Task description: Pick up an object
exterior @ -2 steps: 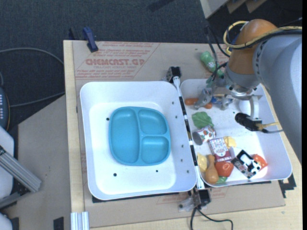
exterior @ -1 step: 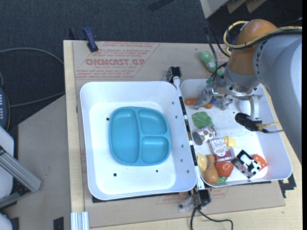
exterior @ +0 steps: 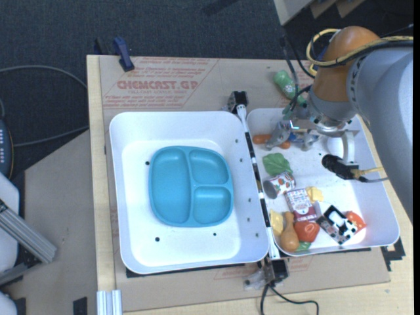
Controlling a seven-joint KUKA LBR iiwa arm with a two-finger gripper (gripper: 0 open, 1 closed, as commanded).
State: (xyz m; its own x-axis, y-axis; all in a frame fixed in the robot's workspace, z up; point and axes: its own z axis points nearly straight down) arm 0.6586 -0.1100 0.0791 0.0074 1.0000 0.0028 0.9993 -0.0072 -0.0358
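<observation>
My gripper hangs low over the far end of the right bin, under the grey arm with the orange band. Just to its left lies a small orange carrot-like piece, and a green leafy toy sits just in front of it. Nearer the front lie a small can, a red packet, a yellow piece, a yellow pear, a red tomato and a black-and-white block with an orange-red piece beside it.
The left bin holds a blue divided plate. A green object lies on the bench behind the right bin. A blue clip sits at the far left corner of the board.
</observation>
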